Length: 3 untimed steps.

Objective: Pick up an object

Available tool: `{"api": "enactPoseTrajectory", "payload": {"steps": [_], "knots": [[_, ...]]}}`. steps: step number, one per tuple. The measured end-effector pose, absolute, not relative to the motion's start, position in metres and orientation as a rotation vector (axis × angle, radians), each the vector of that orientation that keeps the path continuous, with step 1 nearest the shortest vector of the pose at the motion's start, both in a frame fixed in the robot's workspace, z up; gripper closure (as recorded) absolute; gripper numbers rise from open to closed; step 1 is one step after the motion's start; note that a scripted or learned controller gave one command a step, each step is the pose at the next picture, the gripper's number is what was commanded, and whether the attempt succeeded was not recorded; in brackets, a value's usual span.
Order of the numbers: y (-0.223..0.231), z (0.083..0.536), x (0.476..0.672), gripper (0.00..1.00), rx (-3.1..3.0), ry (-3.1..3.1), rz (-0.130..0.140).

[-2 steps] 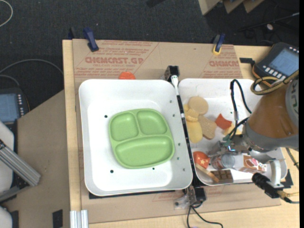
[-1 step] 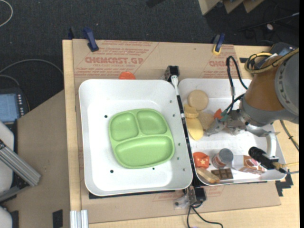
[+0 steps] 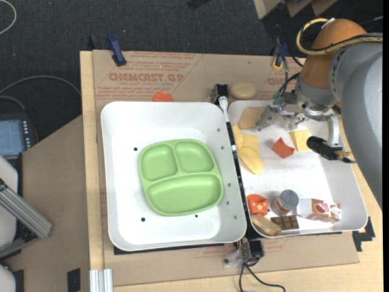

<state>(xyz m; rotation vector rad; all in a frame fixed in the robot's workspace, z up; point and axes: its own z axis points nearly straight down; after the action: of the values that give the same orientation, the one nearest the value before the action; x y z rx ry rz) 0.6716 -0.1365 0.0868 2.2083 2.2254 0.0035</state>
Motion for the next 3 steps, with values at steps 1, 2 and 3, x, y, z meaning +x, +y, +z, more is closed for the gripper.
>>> {"api": "enactPoseTrajectory", "payload": {"steps": [1, 2, 3], "knots": [[-0.163, 0.135, 0.621, 0.0, 2.227, 2.222, -0.004], [-0.135, 0.082, 0.607, 0.0, 2.223, 2.226, -0.003], [-0.136, 0.095, 0.609, 1.0, 2.218, 2.222, 0.001]]}}
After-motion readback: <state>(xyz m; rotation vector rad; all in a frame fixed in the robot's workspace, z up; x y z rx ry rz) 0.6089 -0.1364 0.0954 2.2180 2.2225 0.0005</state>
